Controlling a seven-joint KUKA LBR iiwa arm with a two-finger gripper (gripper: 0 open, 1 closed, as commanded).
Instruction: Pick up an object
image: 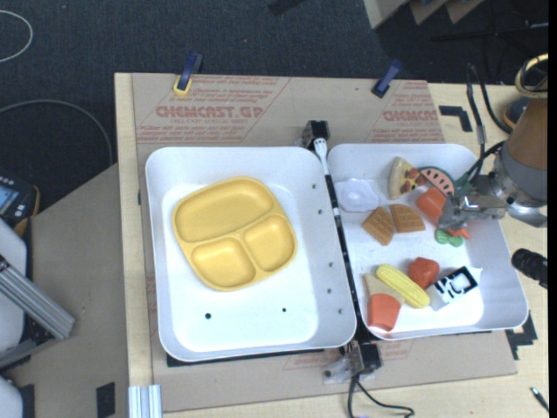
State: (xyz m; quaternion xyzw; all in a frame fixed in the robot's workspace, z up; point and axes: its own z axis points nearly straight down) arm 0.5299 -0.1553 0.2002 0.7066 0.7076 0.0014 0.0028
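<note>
Fingers of the gripper (459, 216) are too hidden to tell if apart or together, low in the right bin (496, 316), with yellow corn (402, 286) at 7 o'clock and, farther back, a round orange toy (432, 204) with green bits near 12 o'clock, just beside them.

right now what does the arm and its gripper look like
The arm enters from the view's right: a rounded grey body with an orange band on its upper part. Dark cables run beside it. The gripper is small, metallic and grey, with dark parts.
</note>
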